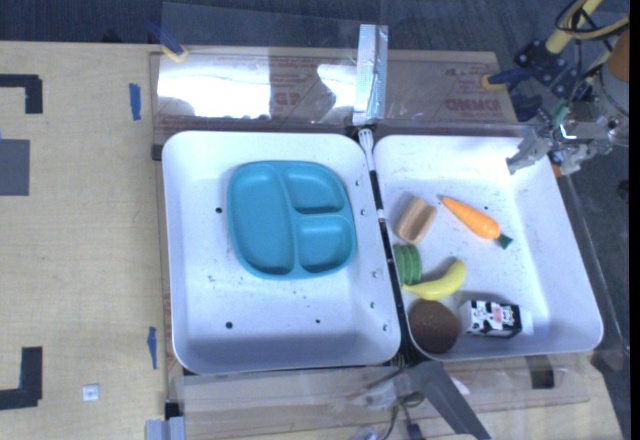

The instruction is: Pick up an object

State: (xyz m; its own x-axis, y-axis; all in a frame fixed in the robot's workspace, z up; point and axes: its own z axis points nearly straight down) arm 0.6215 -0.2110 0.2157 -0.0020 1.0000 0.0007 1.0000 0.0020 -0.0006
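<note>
The right bin [540,228] holds several small objects. An orange carrot [471,217] lies near its middle, with a tan block [416,220] to its left. Below them are a green piece [407,261] and a yellow banana [441,280]. A brown round object [434,324] and a black-and-white carton [493,318] sit at the bin's near edge. My gripper [548,152] hovers over the bin's far right corner, up and to the right of the carrot and apart from every object.
The left bin [190,258] carries a blue divided plate [291,218]. A clear plastic wall [300,78] with a metal divider [370,73] stands behind both bins. Yellow and black cables [585,13] hang at the upper right by the arm.
</note>
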